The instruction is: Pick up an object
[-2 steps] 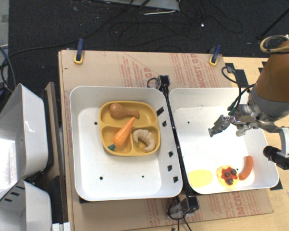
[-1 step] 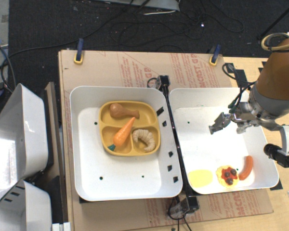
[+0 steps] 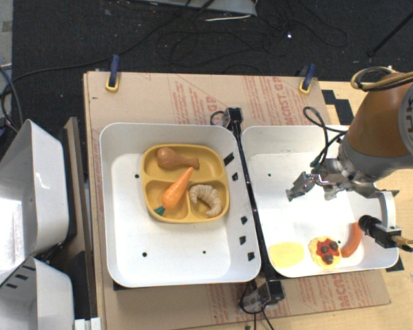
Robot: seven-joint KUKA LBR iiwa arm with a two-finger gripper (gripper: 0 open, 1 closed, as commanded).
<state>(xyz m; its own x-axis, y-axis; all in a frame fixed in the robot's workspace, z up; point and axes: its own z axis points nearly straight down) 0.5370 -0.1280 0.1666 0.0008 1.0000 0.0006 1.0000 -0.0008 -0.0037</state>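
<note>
Hovering over the right bin [image 3: 261,143], the tool [image 3: 304,185] is reaching in from the 3 o'clock side on the grey arm [image 3: 382,139] with its orange band. Its dark fingers are pointing toward 9 o'clock above the bare white floor of that bin, and nothing is showing between them. How far they are parted I cannot tell, as they are reading as one small dark shape against the white. They are not touching any of the toy foods.

Lying along the 6 o'clock edge of the right bin are three pieces well apart from the tool: a flat yellow disc [image 3: 286,254] at about 7 o'clock from it, a small pizza-like round [image 3: 325,250] with dark toppings just beside the disc, and an orange-red sausage [image 3: 352,240] leaning at a tilt near the bin's 4 o'clock corner.

Sitting in the left bin [image 3: 117,184] is a yellow divided plate [image 3: 151,158]. A brown drumstick [image 3: 177,159] is resting in its 12 o'clock compartment, an orange carrot [image 3: 177,190] is lying across the divider toward 7 o'clock, and a pale shrimp [image 3: 208,199] is curling in the 4 o'clock compartment.

Both bins are resting side by side on the cardboard-covered desk [image 3: 193,91].
</note>
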